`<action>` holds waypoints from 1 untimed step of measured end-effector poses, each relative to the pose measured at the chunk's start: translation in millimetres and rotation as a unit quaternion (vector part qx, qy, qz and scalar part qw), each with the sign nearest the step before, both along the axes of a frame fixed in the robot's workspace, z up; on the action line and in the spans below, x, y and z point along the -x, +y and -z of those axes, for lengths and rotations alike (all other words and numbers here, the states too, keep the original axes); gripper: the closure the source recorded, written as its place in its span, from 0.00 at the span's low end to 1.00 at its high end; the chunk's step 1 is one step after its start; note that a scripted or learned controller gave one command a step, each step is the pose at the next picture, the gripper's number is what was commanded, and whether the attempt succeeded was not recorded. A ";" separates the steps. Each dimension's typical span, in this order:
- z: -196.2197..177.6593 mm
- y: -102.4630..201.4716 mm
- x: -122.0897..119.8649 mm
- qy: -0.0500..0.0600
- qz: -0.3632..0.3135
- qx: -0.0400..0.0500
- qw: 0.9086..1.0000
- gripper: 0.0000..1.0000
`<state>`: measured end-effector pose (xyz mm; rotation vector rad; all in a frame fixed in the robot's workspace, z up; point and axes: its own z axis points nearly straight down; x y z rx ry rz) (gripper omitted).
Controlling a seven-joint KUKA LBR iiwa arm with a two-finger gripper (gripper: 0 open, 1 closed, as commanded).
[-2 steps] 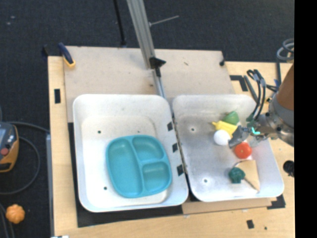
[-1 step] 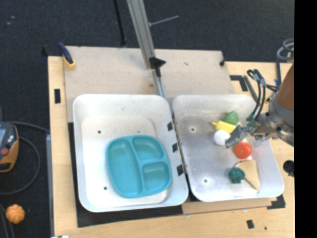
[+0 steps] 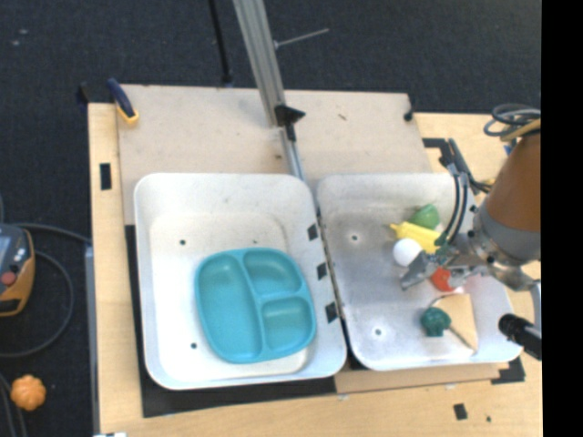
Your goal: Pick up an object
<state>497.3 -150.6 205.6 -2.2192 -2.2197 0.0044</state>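
Several small objects cluster in the right bin (image 3: 364,335), with the gripper (image 3: 428,271) low among them
Whether the jaws are released or clenched I cannot tell; a white ball (image 3: 405,252) touches a yellow piece (image 3: 419,234), a red object (image 3: 443,279) lies just beside, so settling squarely over one item seems wise

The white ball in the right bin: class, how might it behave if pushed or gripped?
The white ball looks round, so it would probably roll. Its smooth curve may slip from the hand. The yellow object touching it might block it.
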 end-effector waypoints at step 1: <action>63.2 -1.7 -2.4 0.000 0.000 0.000 1.000 0.00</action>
